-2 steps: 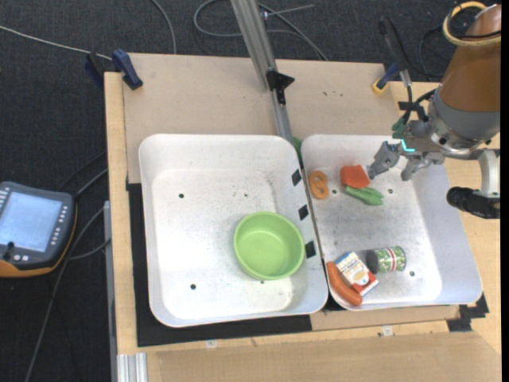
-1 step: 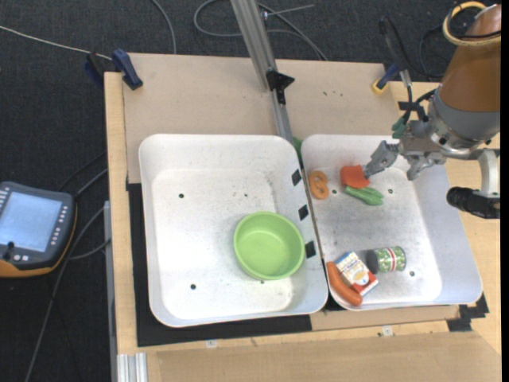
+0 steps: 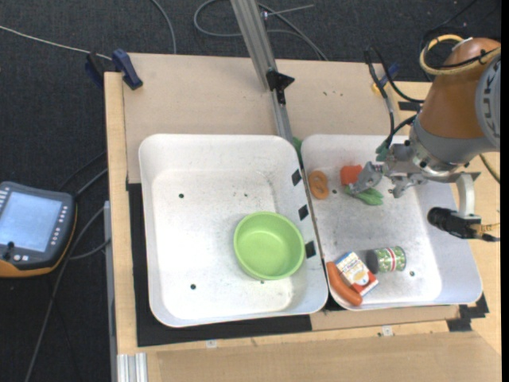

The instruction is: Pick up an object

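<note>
The gripper (image 3: 372, 177) hangs low in the right bin (image 3: 445, 293), directly over a green object (image 3: 369, 197) beside a red block (image 3: 351, 173). The green object's long axis runs left-right. Whether the gripper is open or closed, I cannot tell.

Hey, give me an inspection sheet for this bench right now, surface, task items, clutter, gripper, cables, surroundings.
Surface: wooden bench bearing left bin and right bin, side by side.
Job's things: green bowl in left bin. In right bin: orange piece, red block, green piece, small carton, green can on its side, orange-red object at the near edge.
Clutter: blue clamp at the bench's far left corner.
Gripper: gripper low over the right bin by the red block; jaws' state unclear.
Cables: black cables on the floor.
Surroundings: dark carpet, pendant at left, metal post.
</note>
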You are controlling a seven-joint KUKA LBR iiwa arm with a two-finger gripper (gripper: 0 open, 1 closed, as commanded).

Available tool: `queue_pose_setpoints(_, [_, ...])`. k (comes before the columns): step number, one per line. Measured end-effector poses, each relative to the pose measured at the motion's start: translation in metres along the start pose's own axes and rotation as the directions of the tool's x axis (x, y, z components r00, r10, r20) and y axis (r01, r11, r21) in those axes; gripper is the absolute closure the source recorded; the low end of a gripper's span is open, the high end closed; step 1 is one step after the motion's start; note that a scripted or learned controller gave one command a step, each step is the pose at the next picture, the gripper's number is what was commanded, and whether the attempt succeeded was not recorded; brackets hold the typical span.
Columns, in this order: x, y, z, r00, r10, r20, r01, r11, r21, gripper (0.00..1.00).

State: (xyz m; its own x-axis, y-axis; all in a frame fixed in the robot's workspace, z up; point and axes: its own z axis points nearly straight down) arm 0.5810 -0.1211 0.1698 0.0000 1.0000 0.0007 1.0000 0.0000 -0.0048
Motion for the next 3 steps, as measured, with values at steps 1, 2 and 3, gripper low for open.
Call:
queue_pose_setpoints(1, [-0.005, 0.006, 0.057, 1.000, 0.000, 0.000, 0.000, 1.000, 0.000, 0.00])
queue_pose_setpoints(2, [-0.005, 0.006, 0.075, 1.000, 0.000, 0.001, 0.000, 1.000, -0.004, 0.00])
queue_pose_setpoints(3, [-0.005, 0.006, 0.063, 1.000, 0.000, 0.000, 0.000, 1.000, -0.006, 1.00])
